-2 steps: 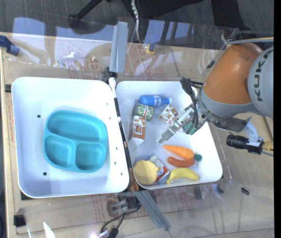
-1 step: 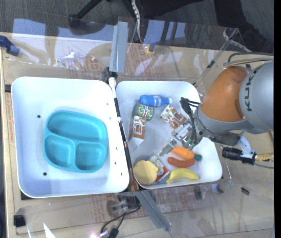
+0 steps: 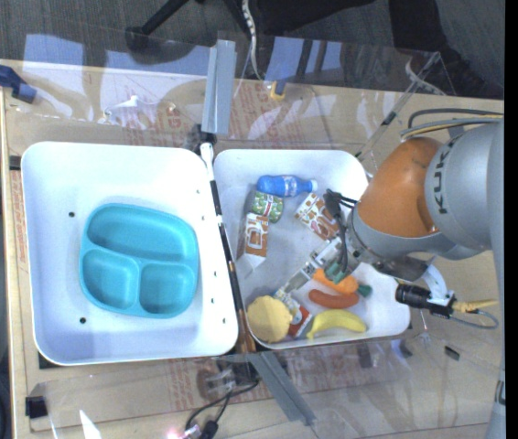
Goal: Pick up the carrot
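The carrot [image 3: 339, 285], orange with a green top at its right end, lies in the right bin [image 3: 241, 176] near that bin's front right. My gripper [image 3: 329, 267] reaches down from the grey arm with its orange band [image 3: 404, 199] and sits right over the carrot's left part, touching or nearly touching it. The gripper body hides part of the carrot.
Around the carrot lie a red pepper-like piece [image 3: 329, 299], a banana [image 3: 338, 323], a yellow round fruit [image 3: 269, 318], snack packets [image 3: 257, 234] and a blue bottle [image 3: 284, 186]. The left bin [image 3: 48, 167] holds a blue divided tray [image 3: 140, 259].
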`<state>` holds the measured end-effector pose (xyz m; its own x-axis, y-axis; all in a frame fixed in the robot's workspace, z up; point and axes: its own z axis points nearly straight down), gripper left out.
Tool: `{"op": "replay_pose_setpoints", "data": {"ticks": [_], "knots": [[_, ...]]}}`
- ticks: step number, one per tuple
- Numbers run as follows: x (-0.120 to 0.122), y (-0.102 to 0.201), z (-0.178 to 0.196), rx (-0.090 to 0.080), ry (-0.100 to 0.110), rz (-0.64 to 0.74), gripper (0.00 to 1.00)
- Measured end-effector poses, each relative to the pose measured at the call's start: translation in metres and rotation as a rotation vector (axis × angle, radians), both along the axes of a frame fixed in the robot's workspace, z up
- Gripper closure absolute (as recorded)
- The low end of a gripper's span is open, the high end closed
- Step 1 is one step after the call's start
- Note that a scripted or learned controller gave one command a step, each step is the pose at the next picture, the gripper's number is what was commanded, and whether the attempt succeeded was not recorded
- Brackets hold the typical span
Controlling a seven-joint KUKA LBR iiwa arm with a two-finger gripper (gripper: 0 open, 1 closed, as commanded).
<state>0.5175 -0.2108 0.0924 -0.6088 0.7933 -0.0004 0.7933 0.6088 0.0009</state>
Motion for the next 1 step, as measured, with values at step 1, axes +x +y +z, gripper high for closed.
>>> {"op": "replay_pose_setpoints", "data": {"ticks": [1], "knots": [[0.0, 0.0, 0.0, 0.0, 0.0, 0.0, 0.0]]}}
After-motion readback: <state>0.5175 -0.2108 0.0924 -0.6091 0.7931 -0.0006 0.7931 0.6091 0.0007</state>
